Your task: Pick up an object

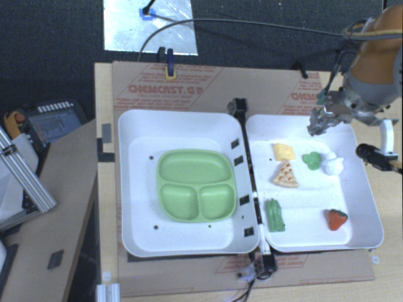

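Overhead, you see a cardboard-covered bench (189,83) on dark carpet. At upper right the gripper (318,123) hangs above the right bin (359,187), grasp unclear; below it lies a pizza slice (285,175).

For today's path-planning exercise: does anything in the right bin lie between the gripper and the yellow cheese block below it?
Nothing visible does. The gripper sits over the far edge of the right bin, and bare white floor separates it from the yellow cheese block. The pizza slice and green broccoli piece lie nearer the camera, off that line.
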